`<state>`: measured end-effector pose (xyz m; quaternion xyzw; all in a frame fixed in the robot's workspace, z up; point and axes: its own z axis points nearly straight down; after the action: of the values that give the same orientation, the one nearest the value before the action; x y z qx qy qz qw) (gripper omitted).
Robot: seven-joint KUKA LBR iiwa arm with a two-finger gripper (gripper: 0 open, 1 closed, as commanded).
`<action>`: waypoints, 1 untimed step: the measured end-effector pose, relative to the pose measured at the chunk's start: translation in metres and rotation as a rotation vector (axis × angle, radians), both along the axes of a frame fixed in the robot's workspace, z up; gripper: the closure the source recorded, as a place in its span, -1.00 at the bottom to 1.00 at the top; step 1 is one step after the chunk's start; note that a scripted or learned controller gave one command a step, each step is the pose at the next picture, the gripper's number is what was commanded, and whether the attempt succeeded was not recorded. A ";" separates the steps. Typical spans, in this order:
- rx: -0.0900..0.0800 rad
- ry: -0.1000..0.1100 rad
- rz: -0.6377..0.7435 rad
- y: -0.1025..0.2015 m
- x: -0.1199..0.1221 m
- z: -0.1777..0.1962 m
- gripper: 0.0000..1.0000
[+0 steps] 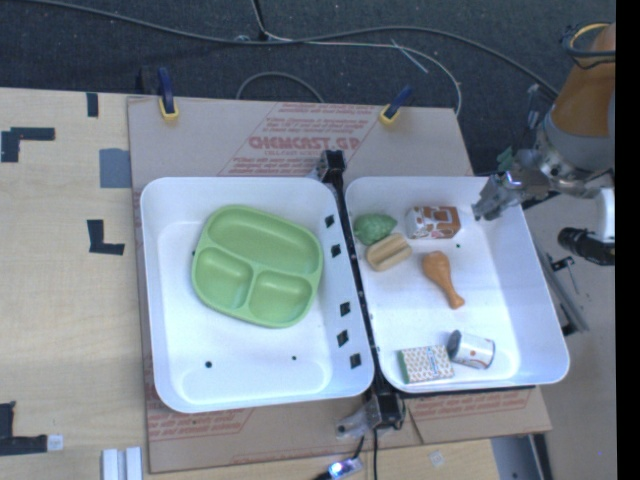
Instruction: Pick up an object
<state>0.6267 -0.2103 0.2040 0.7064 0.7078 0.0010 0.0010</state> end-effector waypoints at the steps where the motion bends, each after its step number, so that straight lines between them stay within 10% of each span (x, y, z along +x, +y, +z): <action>1: 0.001 0.002 0.000 0.001 0.001 0.019 1.00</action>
<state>0.6274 -0.2092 0.2235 0.7064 0.7078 0.0006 0.0001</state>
